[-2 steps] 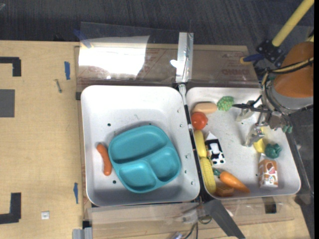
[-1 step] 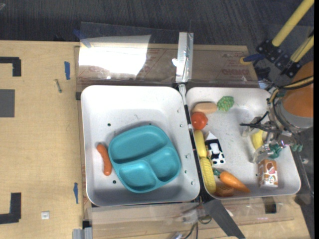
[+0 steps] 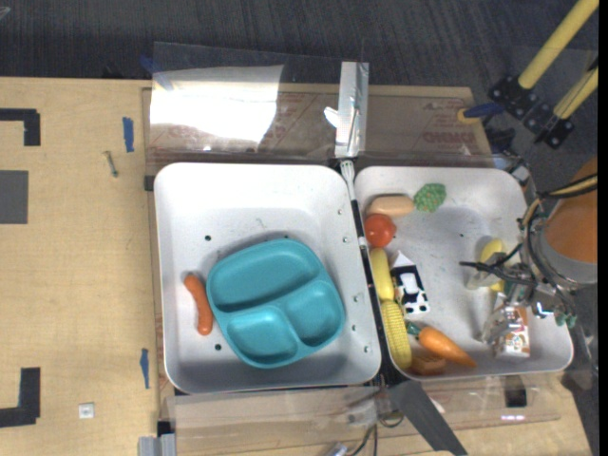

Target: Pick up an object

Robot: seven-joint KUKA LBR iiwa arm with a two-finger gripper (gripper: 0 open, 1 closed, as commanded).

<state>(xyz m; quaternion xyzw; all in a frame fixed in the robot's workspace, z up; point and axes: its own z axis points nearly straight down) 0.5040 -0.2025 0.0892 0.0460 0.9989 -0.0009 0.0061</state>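
Left bin [image 3: 180, 198]: smooth teal sectioned plate [image 3: 274, 300] | right bin [image 3: 456, 207]: knobbly corn [image 3: 394, 331]

Divided plate [image 3: 275, 300] in left bin [image 3: 180, 198], sausage [image 3: 200, 304] beside.

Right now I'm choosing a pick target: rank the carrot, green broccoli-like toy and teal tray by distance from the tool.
Tool is in the right bin.
1. Carrot, right bin, bottom edge.
2. Green toy, right bin, top.
3. Teal tray, left bin.
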